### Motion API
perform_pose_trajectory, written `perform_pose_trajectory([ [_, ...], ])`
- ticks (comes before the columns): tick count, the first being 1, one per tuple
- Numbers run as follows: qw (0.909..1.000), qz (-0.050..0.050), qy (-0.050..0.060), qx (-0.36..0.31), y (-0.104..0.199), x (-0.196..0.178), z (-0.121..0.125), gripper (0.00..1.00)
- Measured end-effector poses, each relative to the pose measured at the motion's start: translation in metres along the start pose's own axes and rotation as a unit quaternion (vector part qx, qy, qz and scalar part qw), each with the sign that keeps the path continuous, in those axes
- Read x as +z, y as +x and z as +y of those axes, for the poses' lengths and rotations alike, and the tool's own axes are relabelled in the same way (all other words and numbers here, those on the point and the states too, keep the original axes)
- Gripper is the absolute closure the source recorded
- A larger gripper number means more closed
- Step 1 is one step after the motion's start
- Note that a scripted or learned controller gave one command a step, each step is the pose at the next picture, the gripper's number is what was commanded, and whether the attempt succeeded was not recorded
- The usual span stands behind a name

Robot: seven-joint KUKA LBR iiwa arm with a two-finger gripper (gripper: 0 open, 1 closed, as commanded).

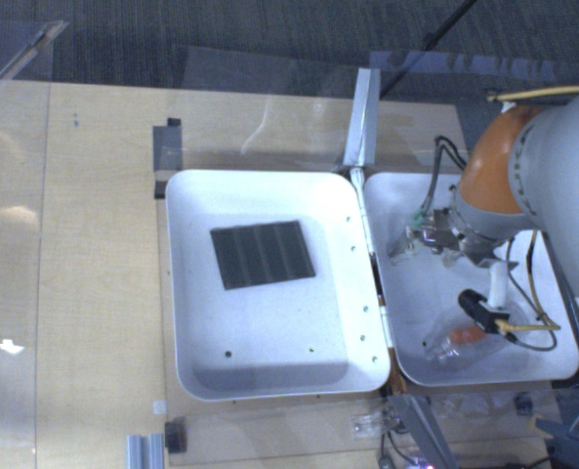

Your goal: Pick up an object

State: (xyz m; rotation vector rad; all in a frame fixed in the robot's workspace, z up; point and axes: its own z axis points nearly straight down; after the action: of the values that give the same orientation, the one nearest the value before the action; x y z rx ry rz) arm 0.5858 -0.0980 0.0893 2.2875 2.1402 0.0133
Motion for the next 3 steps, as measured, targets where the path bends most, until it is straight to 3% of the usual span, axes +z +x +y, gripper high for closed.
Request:
perform_pose_trajectory([
  [1, 1.0, 0.0, 0.003, -0.004, -0.016, -0.037, 0.064, 0.0],
  [2, 0.9999, -0.001, 0.001, -0.01, -0.014, -0.048, 0.066, 1.0],
  [3, 0.9999, -0.001, 0.001, -0.01, -0.014, -0.048, 0.066, 0.0],
])
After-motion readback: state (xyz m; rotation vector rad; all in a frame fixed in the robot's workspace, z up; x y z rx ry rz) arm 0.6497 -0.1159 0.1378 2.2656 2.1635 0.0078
